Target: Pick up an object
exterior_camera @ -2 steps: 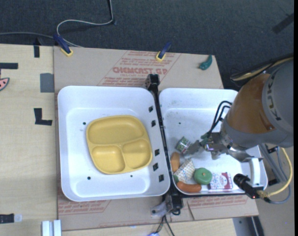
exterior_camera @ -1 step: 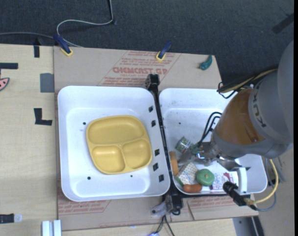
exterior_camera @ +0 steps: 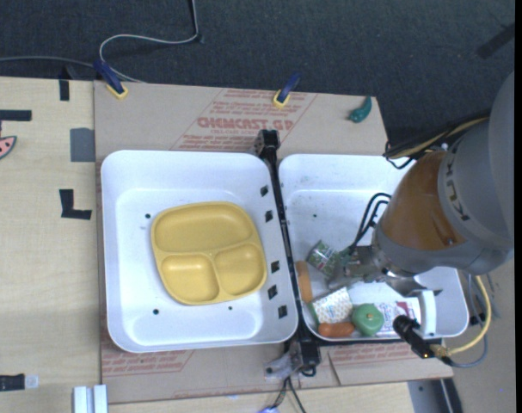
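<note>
**Tool low over right-bin clutter, grab not confirmed**

Biggest first: the surface (exterior_camera: 37, 231) carries two white bins. Left bin (exterior_camera: 123, 256), well away from the tool on the far side of the divider, holds a yellow divided tray (exterior_camera: 209, 252). Right bin (exterior_camera: 312, 188) is under the arm (exterior_camera: 441, 213), which covers much of it.

The tool (exterior_camera: 351, 263) sits low in the right bin; can't tell if it's apart or together, too small & dark. Nothing visibly clamped.

Candidates, all nr the tool: white patterned packet (exterior_camera: 333, 305) just below, orange item (exterior_camera: 304, 282) beside it toward the divider, green round item (exterior_camera: 367, 318) below, small greenish crumpled piece (exterior_camera: 319, 255) right at the tip.

To do it well, imo: commit to one item, the crumpled piece being closest, centre over it, descend straight, close fully before lifting; avoid nudging neighbours.
</note>
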Available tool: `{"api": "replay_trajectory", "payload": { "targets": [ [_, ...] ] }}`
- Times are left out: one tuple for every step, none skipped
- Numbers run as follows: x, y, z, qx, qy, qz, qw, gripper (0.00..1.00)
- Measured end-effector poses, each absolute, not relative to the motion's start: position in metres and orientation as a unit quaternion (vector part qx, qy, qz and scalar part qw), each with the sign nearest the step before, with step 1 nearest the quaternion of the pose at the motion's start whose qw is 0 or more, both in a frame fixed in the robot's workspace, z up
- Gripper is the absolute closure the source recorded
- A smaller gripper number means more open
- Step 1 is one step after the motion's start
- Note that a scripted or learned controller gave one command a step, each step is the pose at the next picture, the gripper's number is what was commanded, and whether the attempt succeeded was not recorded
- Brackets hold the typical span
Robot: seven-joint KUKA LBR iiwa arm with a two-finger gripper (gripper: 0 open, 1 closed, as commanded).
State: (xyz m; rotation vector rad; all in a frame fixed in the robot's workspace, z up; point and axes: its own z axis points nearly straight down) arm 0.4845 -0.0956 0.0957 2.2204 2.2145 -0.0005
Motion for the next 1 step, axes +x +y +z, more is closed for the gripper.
{"api": "replay_trajectory", "payload": {
  "targets": [
    [0.4896,-0.0135,0.1841,0.706,0.708,0.0000,-0.001,1.00]
  ]
}}
